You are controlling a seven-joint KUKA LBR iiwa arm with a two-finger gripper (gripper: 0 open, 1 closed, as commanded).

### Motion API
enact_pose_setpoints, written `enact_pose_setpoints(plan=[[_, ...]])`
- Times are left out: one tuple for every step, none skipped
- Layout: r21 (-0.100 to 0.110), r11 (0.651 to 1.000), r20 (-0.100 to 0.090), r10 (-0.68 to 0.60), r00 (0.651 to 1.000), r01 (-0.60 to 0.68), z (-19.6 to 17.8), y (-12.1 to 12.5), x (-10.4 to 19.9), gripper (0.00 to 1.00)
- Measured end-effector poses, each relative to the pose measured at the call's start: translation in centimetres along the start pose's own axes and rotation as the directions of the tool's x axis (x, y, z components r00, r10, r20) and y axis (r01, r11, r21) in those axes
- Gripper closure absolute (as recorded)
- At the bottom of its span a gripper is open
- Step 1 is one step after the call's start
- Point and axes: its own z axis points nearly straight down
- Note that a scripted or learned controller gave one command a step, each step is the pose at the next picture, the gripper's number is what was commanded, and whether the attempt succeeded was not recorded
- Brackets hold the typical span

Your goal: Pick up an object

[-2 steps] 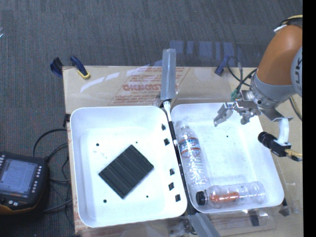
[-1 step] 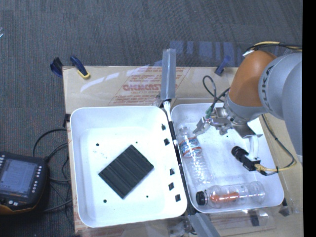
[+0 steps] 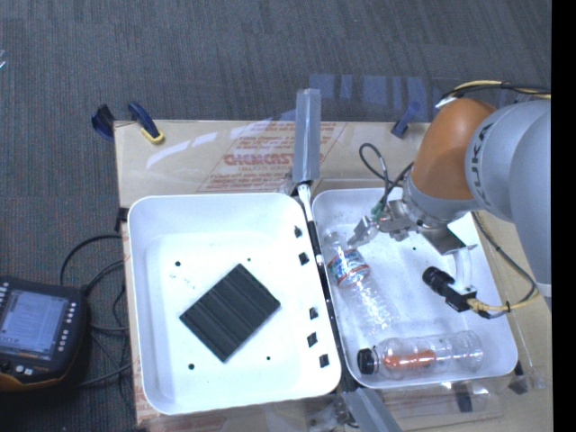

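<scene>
In the right bin (image 3: pixel 504 331) a clear plastic bottle with a blue and red label (image 3: pixel 353 273) lies slantwise along the left wall. A second clear bottle (image 3: pixel 423 353), with a black cap and something orange inside, lies along the front wall. A black ridged square pad (image 3: pixel 230 311) lies flat in the left bin (image 3: pixel 153 241). My gripper (image 3: pixel 367 227) hangs over the upper left part of the right bin, just above the upper end of the labelled bottle. Nothing is visibly held in it.
The grey arm with its orange band (image 3: pixel 454 160) covers the right bin's upper right. A black fitting with a yellow cable (image 3: pixel 443 283) hangs over the bin's right half. A grey divider post (image 3: pixel 308 142) stands between the bins. A teach pendant (image 3: pixel 36 327) lies on the floor at left.
</scene>
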Motion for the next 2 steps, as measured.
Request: enact_pose_setpoints(plan=[[-0.004,0.995,-0.003,-0.098,0.995,0.098,0.2,-1.7,-0.8,0.0],[0.033,0.977,-0.016,-0.21,0.978,0.211,1.8,-4.8,-0.6,0.0]])
